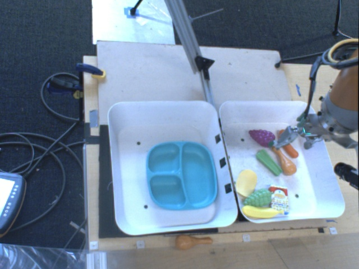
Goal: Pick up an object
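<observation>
I am looking down on two white bins sitting side by side on the bench. The left bin (123, 150) is holding a blue divided tray (181, 175), lying flat toward its five o'clock corner. The right bin (325, 178) is holding the toys: a purple grape bunch (262, 137) near the centre, a green stick (268, 162) lying at five o'clock from it, an orange carrot (290, 148) and an orange-brown pear-shaped piece (285, 162) just beside each other at three o'clock from the grapes. Toward the bin's six o'clock edge a yellow chip-like piece (245, 182), a green bumpy vegetable (259, 197), a yellow banana (261, 212) and a small red and white carton (279, 197) are crowding together. The gripper (287, 134) is reaching in from three o'clock and hovering over the carrot's upper end, between the grapes and the carrot; I cannot tell how it is set. The right bin's twelve o'clock strip and three o'clock side are lying bare, giving room. Outside the bins, a tan piece (193, 241) is lying on the bench at six o'clock.
</observation>
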`<act>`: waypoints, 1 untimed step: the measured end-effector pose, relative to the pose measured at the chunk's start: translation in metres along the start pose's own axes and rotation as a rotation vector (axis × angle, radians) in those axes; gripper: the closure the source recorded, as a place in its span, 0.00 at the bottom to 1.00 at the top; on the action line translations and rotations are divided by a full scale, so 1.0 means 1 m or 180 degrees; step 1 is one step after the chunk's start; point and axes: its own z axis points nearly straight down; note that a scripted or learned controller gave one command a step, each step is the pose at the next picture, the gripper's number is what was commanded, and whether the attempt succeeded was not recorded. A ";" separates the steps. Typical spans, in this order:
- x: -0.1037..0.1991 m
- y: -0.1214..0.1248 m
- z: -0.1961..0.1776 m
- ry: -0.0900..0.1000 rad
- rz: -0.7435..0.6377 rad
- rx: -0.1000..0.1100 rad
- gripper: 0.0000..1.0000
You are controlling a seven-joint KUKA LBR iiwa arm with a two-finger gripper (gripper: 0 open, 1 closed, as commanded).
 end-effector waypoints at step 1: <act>0.000 0.000 0.000 0.0000 0.0005 -0.0002 0.00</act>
